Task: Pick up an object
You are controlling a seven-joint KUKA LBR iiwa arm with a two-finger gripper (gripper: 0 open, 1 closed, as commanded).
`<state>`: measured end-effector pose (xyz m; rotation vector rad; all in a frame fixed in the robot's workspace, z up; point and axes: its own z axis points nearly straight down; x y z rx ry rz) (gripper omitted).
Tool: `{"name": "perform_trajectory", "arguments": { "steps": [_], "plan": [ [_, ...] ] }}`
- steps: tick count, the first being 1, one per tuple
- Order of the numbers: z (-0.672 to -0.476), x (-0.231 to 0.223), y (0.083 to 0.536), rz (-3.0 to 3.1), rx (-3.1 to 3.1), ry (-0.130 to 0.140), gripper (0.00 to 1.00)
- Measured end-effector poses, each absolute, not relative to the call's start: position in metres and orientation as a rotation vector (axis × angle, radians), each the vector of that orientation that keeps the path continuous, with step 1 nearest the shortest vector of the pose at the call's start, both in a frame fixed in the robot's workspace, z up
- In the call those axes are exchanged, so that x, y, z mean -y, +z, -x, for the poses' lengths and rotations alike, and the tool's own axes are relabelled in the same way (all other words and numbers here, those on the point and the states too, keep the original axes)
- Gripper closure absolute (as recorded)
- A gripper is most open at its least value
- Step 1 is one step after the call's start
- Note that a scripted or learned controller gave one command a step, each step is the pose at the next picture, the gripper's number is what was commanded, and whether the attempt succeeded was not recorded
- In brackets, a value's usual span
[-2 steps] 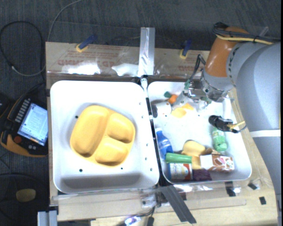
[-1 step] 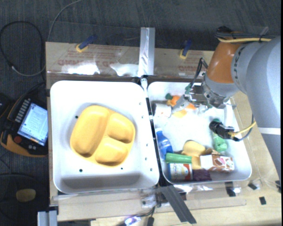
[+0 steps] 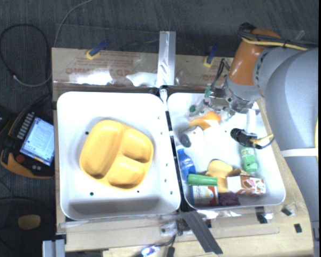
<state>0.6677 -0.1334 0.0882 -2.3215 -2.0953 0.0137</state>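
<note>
White bins (image 3: 64,143); dark carpet (image 3: 21,15).

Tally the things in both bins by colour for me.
Yellow: 2, the large yellow foam block in the left bin, the small yellow lump
Green: 2, green bottle, green-capped tube
Blue: 1, blue bottle
Orange: 1, orange object
Total: 6, counting only clear ones in the cluttered right bin.

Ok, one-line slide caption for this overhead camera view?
Grey KUKA arm's gripper hovers over the cluttered right white bin near an orange-white object; big yellow lumpy plastic form fills the left bin.
</note>
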Motion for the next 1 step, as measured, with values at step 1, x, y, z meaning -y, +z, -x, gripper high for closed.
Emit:
{"name": "perform_trajectory", "arguments": {
  "steps": [1],
  "plan": [
    [-0.6665,0.133,0.0952,2.316,2.093,0.028,1.0]
  ]
}}
